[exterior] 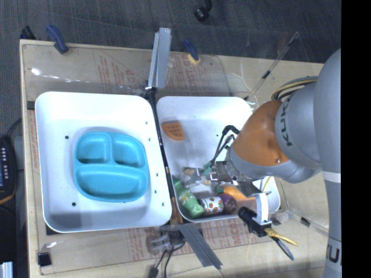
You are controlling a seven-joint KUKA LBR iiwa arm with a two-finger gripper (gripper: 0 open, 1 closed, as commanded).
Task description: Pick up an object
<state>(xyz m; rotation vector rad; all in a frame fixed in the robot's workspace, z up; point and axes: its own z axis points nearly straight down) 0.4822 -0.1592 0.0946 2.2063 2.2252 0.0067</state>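
Two bins (52, 106) sit on my bench; my hand (215, 177) hangs low over the right bin's near clutter, grip I cannot tell. Blue tray (110, 165) lies left.

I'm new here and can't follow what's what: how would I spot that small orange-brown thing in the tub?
Find the right white bin, the one the grey and orange arm reaches into. Near its far left corner lies a flat orange-brown piece, alone on bare white, apart from the clutter heaped at the near end.
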